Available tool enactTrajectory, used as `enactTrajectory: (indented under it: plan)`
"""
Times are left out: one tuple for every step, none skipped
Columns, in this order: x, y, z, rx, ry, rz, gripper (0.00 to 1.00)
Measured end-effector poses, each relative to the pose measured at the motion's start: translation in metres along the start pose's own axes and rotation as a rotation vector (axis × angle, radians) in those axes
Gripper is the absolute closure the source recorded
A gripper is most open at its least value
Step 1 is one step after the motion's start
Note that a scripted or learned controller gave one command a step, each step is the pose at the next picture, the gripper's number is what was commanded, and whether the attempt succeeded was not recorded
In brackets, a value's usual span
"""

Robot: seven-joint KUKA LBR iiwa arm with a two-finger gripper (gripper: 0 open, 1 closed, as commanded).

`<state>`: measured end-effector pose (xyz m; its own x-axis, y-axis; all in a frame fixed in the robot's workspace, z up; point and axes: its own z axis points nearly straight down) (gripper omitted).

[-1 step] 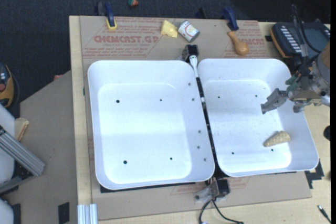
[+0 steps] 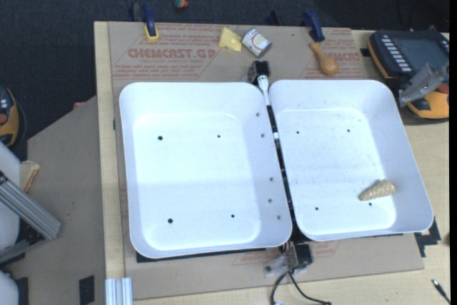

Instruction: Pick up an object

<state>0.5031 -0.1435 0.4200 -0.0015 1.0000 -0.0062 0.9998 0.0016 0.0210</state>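
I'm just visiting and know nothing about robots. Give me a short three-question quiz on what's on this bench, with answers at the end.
1. True or false: the small tan cone-shaped object lies in the right white bin.
2. Which item rests on the brown board behind the bins? A) a yellow wedge-shaped piece B) a green bottle C) a red cup
3. Fill in: the tan cone-shaped object sits near the right bin's ____ corner (near-right or far-left, as the camera sees it).

Key: 1 true; 2 A; 3 near-right.
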Motion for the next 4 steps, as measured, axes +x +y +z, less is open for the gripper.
enactTrajectory:
  plan:
    - [0.001,-0.001,-0.002,0.015,0.003,0.000,1.00]
    - [-0.014,-0.028,0.109,0.033,0.009,0.005,1.00]
    - [0.094,-0.022,0.219,0.033,0.012,-0.009,1.00]
    - [0.053,-0.025,0.104,0.007,0.002,0.004,1.00]
